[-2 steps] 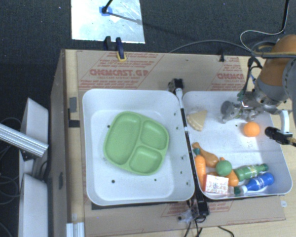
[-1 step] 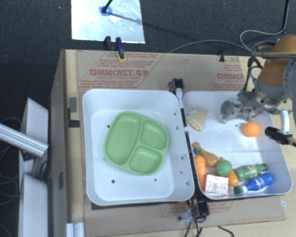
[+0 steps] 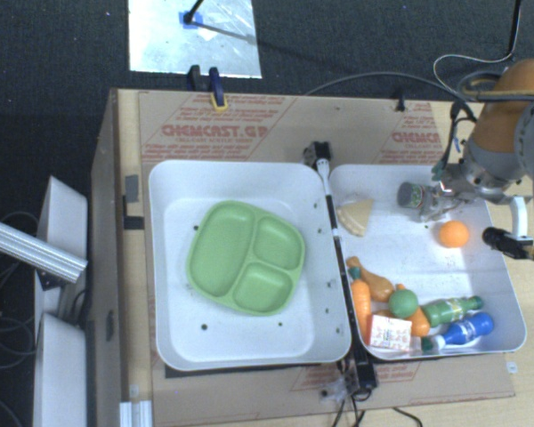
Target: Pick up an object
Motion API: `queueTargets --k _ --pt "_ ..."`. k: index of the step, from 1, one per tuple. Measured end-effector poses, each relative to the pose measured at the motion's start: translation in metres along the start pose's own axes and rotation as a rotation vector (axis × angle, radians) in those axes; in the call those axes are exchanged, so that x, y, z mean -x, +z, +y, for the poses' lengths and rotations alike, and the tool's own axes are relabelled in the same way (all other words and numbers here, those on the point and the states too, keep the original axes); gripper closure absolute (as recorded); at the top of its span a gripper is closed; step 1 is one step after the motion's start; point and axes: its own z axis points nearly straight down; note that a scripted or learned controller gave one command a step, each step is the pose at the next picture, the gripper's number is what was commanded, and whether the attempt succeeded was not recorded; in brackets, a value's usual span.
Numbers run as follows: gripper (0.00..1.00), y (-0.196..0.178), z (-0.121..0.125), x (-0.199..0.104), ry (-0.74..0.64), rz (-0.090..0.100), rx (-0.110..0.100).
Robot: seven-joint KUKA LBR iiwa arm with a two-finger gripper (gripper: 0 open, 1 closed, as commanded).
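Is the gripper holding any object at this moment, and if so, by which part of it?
It cannot be told. The gripper is low in the right bin, right beside a small grey can, but a hold is not visible. The orange ball lies free.

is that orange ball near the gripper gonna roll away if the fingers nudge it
Probably. The orange ball looks round and smooth, and it sits alone on the right bin's flat floor, so a nudge would likely roll it. It is small, so probably light.
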Motion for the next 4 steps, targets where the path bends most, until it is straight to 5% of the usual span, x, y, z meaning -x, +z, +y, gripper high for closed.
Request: queueTargets --k 1,4 --pt "0.00 -0.0004 0.0005 0.0001 -0.001 -0.001 0.002" --pt "0.00 0.0095 0.0021 0.0005 0.001 -0.004 0.011"
